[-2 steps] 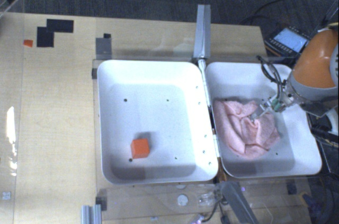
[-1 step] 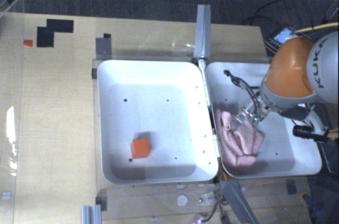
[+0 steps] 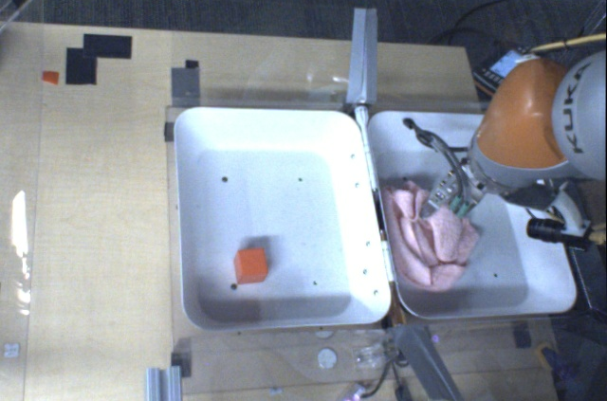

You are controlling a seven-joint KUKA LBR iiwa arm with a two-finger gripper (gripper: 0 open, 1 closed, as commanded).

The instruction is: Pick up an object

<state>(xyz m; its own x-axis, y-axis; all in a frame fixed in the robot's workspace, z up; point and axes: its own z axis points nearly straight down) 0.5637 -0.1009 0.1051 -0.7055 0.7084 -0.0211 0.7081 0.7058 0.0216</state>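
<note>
A crumpled pink cloth (image 3: 432, 240) lies in the right bin (image 3: 517, 271), against its left wall. My gripper (image 3: 451, 201) reaches down over the cloth's upper right part, right at its surface. The grey arm with its orange band (image 3: 522, 119) hangs above the right bin's far right side. An orange cube (image 3: 251, 265) sits in the left bin (image 3: 285, 153), near its front left corner, far from the gripper.
A metal divider post (image 3: 363, 58) stands between the bins at the back. Black cables (image 3: 427, 141) trail from the wrist over the right bin. Black marks (image 3: 93, 56) and a small orange tag (image 3: 50, 78) lie on the bench at far left.
</note>
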